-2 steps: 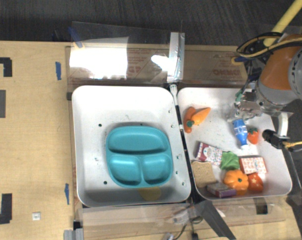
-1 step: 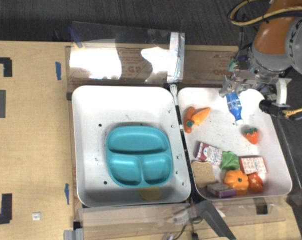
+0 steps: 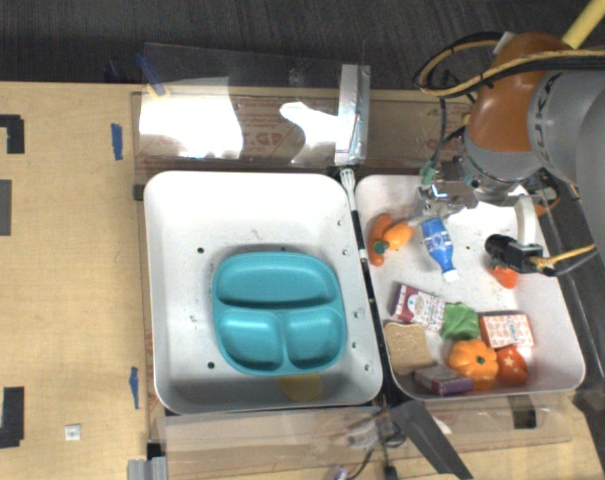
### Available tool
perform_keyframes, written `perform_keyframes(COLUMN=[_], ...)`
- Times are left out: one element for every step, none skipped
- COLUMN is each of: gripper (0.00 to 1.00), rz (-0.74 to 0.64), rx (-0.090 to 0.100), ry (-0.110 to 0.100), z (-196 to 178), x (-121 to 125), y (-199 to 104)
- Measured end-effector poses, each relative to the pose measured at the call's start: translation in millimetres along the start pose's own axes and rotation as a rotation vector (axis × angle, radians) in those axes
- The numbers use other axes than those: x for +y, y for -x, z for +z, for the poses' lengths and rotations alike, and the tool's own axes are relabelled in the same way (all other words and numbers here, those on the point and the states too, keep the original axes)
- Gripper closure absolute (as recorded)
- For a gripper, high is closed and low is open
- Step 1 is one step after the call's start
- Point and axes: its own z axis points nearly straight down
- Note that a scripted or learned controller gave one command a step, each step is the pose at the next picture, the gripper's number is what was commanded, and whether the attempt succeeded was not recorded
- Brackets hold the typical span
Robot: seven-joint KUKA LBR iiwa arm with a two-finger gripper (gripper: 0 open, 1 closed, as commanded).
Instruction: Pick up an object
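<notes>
Bench [image 3: 62,268]: pale board under everything, two white bins side by side on it.
Left bin [image 3: 172,228]: the bigger tub, and I'm nowhere near it.
Right bin [image 3: 554,303]: this is where I'm working, toys crowded along its near edge.
My arm [image 3: 572,118]: grey, with the orange band, reaching in over the far right corner of the right bin.
Tray [image 3: 278,308]: teal, with compartments, alone in the middle of the left bin.
Gripper [image 3: 437,196]: low over the far end of the right bin, right at the top end of the bottle. Whether my grip is wide or narrow, I cannot tell from this angle.
Bottle [image 3: 440,250]: blue and white, tilted, directly under me; my likeliest target.
Snack packet [image 3: 417,306]: flat on the floor of the bin, near the divider, well clear of me.
Bread slice [image 3: 408,346]: just beside the packet, nearer the camera.
Red box [image 3: 505,328]: over on the right side.
Pumpkin [image 3: 472,358]: orange, touching a red tomato [image 3: 513,368].
Carrot [image 3: 388,236]: against the divider, beside the bottle.
Progress: I judge the approach made and the lift not yet done. I see nothing clearly raised off the bin. Left to do: a sure hold on the bottle, then up and clear.
</notes>
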Motion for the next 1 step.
perform_keyframes(gripper=[1.0], rz=[-0.019], rx=[-0.001], ry=[0.012], z=[-57.1], x=[22.5], y=[-45.8])
